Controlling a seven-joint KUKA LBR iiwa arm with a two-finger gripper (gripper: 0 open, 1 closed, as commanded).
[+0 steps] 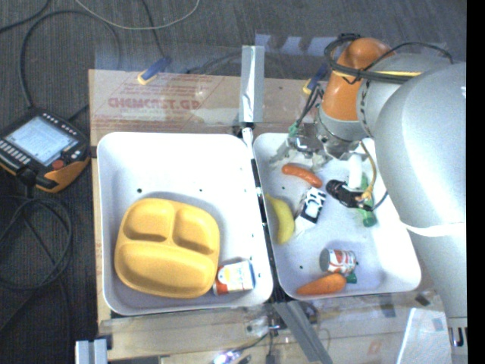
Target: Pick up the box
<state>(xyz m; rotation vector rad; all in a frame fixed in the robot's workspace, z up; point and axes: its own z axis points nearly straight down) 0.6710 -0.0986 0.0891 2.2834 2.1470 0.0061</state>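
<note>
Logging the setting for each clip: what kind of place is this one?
Most likely a robotics lab bench for pick-and-place trials. Two white bins hold toy food, such as a banana and a carrot. A teach pendant and loose cables lie on the dark floor beside it.

Tool (pixel 317 147) low, wrist bent steeply downward.

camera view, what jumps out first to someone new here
A big yellow divided tray fills much of the left bin, with a small box against its lower right corner. The grey arm's orange band looms over the right bin, above a banana and carrot.
</note>
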